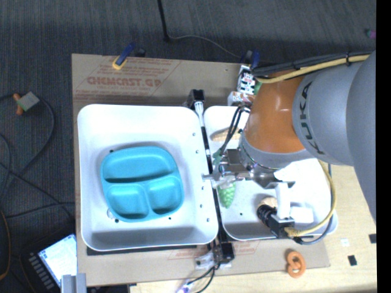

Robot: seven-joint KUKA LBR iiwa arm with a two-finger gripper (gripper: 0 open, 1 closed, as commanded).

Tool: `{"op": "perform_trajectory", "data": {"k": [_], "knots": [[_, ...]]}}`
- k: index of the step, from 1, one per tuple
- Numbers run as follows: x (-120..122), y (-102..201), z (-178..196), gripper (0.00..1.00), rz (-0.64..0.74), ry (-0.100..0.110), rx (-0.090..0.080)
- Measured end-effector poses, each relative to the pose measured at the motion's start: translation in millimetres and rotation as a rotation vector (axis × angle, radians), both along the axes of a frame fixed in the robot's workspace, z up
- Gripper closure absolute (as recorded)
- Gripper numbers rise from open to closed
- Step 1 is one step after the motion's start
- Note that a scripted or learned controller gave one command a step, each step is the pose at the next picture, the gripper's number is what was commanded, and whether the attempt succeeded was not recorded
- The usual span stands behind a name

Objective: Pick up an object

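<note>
A small green knobbly object lies near the left wall of the right bin. My gripper hangs just above it, at the end of the grey arm with the orange band; its metal body hides the top of the green object. The arm covers most of the right bin. A tan piece shows at the bin's upper left, and another tan object lies beside the wrist. I cannot see anything held between the gripper's tips.
The left bin holds a blue divided tray. A black divider rail runs between the bins. An orange ring lies on the bench in front of the right bin. Cables loop around the wrist at the bin's front.
</note>
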State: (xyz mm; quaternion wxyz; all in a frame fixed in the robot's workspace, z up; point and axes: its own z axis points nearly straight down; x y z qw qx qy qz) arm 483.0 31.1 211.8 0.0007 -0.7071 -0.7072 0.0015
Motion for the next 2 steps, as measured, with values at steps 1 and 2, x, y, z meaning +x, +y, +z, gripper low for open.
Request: {"op": "perform_trajectory", "data": {"k": [1,2], "knots": [[3.3,-83.2,-20.9,1.00,-0.002,0.000,-0.001],[38.0,-86.3,-27.9,1.00,0.000,-0.002,0.001]]}}
